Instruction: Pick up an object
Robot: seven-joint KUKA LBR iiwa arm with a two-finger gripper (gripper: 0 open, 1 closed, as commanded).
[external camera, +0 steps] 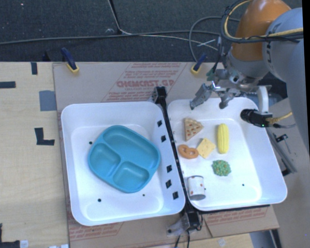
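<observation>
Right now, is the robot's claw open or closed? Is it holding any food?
Gripper: open, holding nothing, above the right bin's far edge.

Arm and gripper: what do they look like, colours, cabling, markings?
The arm is grey with a rounded orange band above the wrist. Thin pale cables loop beside the wrist. The gripper is grey metal with two dark, slim fingers. A black cylindrical attachment sits beside it. No markings are legible.
</observation>
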